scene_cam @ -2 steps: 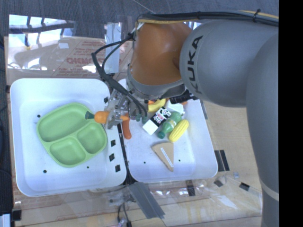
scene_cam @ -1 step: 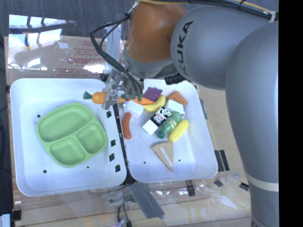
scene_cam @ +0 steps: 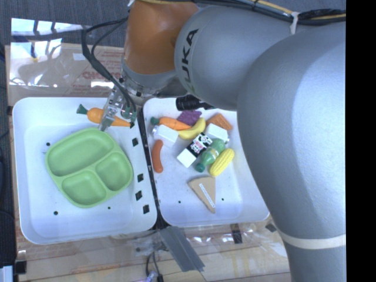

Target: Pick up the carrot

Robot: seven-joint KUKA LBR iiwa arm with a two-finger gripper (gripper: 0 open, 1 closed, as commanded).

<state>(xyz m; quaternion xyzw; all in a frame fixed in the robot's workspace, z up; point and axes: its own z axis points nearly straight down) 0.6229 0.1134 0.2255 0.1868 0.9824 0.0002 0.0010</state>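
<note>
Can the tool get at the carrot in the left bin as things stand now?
Probably yes. The tool hangs right over the carrot near the far edge of the left bin. The green plate lies beside it, nearer the camera, and nothing covers the carrot.

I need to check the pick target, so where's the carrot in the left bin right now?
The carrot lies near the far edge of the left bin, just beyond the green divided plate, with the gripper right at its right end.
</note>
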